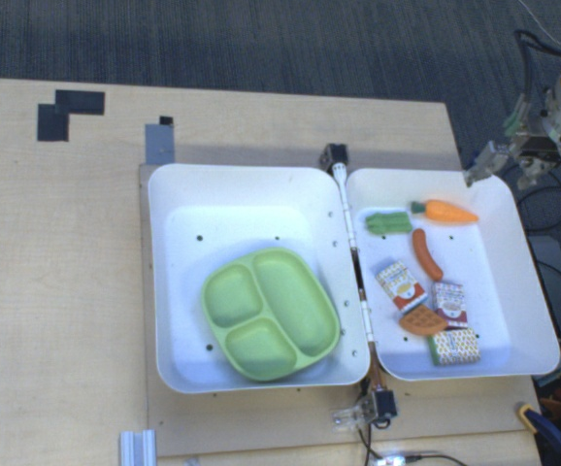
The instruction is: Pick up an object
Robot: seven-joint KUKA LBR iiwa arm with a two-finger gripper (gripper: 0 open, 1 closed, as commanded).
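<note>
We see two white bins side by side on the bench. The left bin holds a green plate with three parts, near the bin's front edge. The right bin holds small toy foods. An orange carrot lies by the back edge, with a green pea pod just beside it on the left. A red sausage lies below the carrot. Near the front edge sit a little carton, a snack packet, an orange cookie and a small box, all close together. The tool hangs near the bin's back right corner, just outside the rim. We cannot tell how it is set.
</note>
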